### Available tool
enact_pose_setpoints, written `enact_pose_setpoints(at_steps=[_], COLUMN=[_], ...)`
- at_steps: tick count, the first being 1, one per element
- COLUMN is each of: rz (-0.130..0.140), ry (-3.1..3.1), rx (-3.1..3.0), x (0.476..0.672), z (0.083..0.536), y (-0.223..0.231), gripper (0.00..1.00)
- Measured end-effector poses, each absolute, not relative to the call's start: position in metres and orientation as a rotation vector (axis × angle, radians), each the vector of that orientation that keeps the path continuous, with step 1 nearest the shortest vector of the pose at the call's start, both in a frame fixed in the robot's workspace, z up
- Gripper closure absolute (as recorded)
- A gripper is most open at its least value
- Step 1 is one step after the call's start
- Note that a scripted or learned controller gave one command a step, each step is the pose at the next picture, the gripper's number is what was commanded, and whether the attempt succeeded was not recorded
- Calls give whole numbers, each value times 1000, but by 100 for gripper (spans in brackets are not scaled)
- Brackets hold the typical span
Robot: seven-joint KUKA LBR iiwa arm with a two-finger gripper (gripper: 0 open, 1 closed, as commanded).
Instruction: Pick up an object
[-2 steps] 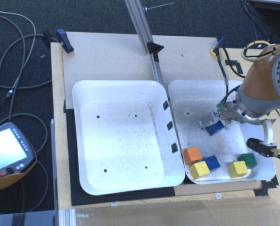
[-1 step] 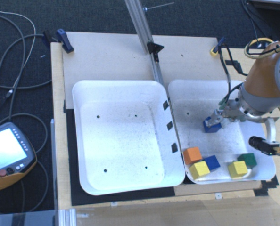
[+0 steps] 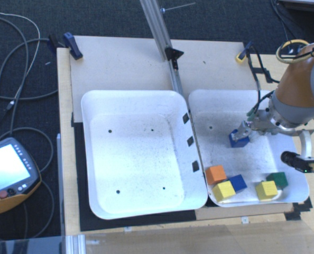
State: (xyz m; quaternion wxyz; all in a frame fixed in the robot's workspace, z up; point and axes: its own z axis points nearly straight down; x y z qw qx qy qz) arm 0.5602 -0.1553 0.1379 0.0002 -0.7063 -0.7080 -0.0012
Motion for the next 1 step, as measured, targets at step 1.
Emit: enact_pose_setpoints(at_steps=[1], rz=[-13], ry=[-2237], rx=[-2213], x=[611], z=[203], y=[-67], gripper=[100])
